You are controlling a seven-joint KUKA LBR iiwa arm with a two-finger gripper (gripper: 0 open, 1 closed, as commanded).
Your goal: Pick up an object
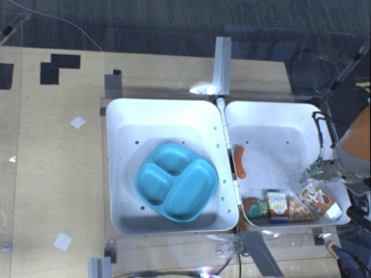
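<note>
Reaching in over the right bin [272, 126], my arm [356, 146] is in the approach step. I cannot tell the state of the fingers [317, 169]; they are small and blurred. Far to their left lies the blue divided tray [177, 181]; nearer left, an orange carrot [239, 162]. A small carton [316, 198] sits just below them, my likeliest target: next, descend and close.

Pale wood counter [52, 184] against a dark floor

Dark grey carpet [174, 10] runs along the top, crossed by a thin cable [58, 19]. Black tape shapes [58, 67] and small pale squares [77, 121] mark the counter's left part; a metal post [222, 65] stands upright at its middle.
</note>
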